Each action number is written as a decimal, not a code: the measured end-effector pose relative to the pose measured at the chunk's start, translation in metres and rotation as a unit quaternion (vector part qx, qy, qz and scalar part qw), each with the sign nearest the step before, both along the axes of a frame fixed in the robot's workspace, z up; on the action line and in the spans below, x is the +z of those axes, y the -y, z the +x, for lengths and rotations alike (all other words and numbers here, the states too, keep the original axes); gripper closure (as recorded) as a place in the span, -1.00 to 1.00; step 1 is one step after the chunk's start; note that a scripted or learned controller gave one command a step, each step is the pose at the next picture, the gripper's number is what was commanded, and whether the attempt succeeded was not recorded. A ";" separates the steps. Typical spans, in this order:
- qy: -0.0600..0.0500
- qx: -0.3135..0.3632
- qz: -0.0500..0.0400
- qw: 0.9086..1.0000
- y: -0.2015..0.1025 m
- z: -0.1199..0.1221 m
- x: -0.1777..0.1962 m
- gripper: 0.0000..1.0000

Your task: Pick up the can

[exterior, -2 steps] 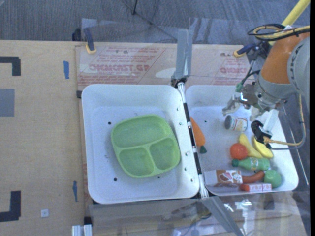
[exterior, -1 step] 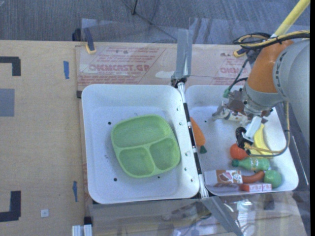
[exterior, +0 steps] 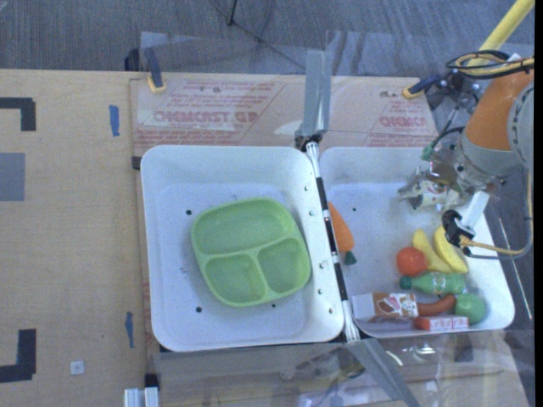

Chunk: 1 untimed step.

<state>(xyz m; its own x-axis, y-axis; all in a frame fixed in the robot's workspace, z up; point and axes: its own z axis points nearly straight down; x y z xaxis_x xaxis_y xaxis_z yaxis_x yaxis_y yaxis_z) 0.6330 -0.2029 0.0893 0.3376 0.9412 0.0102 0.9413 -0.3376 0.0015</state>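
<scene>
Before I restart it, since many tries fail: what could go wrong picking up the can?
1. The can seems to lie on its side near the front wall of the right bin, leaving little room for the claw.
2. The green bottle and tomato crowd it, so the claw may grab or knock one instead.
</scene>
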 end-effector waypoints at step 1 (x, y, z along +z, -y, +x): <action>-0.001 0.142 -0.005 0.990 -0.002 0.000 -0.002 -1.00</action>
